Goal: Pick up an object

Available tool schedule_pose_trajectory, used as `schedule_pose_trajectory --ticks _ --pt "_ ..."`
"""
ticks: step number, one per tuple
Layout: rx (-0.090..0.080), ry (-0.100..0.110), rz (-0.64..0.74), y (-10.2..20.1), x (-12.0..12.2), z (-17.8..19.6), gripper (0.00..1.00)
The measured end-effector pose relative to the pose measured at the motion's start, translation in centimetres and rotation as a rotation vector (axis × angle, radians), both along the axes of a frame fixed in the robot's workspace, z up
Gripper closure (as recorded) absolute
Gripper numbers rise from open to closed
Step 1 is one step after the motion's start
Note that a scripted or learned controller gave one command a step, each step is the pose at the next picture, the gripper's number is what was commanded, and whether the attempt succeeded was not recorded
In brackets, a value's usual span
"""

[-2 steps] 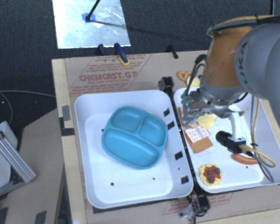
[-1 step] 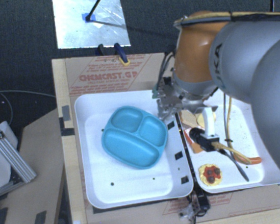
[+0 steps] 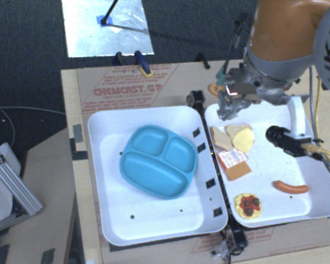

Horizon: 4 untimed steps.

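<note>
My gripper (image 3: 228, 111) hangs over the far left corner of the right bin (image 3: 319, 200), just above the bin floor. Right below it lie a tan bread slice (image 3: 219, 138) and a pale yellow wedge (image 3: 242, 138). A red-and-white card on an orange strip (image 3: 235, 163) sits in front of them. Further forward are a small pizza (image 3: 248, 204) and a sausage (image 3: 290, 188). Nothing shows between the gripper's tips.
A blue divided plate (image 3: 158, 160) lies in the left bin (image 3: 115, 220). A divider with black clips (image 3: 210, 153) separates the two bins. The arm's orange band (image 3: 284, 12) looms over the right bin's far side. An orange object (image 3: 214, 89) peeks out behind the bin.
</note>
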<state>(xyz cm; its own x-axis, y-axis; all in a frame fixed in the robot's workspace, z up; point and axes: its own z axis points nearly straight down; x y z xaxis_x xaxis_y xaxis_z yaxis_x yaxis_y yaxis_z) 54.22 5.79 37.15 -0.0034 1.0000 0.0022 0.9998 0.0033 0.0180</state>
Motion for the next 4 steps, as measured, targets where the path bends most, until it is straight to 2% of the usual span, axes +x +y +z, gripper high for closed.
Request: schedule_pose_trajectory --ticks 1,2,3,4 --pt "0.000 0.015 0.006 6.7 1.0 -1.1 1.00" --pt "-0.004 0.027 -0.005 4.0 -4.4 -9.4 1.00" --pt "-0.002 0.013 -0.005 0.9 -5.5 -6.3 1.00" --pt "-0.002 0.020 -0.002 1.9 -5.6 -10.7 1.00"
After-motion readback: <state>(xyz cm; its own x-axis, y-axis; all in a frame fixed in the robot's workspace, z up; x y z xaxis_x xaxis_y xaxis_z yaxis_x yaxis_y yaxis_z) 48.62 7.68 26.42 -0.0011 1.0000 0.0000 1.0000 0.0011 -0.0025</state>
